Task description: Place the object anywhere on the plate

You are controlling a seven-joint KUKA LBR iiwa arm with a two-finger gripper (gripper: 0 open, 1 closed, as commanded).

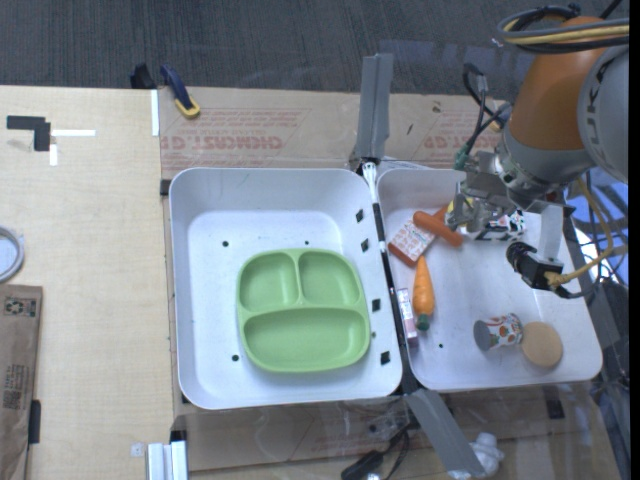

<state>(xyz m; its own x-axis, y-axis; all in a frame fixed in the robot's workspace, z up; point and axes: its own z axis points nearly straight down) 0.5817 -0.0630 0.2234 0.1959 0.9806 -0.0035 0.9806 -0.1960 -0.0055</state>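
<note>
Carrot (424, 288) is my best guess at the object, though the task names none; it lies in the right bin (560, 368) close to the left wall, pointing up and down the view, its green end just beside a small flat packet (405, 313) pressed against the divider. Above it I see a red and white card (408, 241) and an orange-red stick-shaped piece (438, 227) at a slant. My gripper (478, 218) hangs over the upper part of that bin, just right of the stick piece; from here I cannot tell how it is set or whether anything is in it. Toward the near right corner a small can (498, 332) lies on its side, touching or almost touching a tan round thing (541, 345). The middle of the right bin's floor is bare, giving me room there. The green plate (302, 311), with three compartments, sits in the left bin (200, 268), nearer its front and right walls, with white floor open along the back and left. Both bins rest on the bench (80, 218).
</note>
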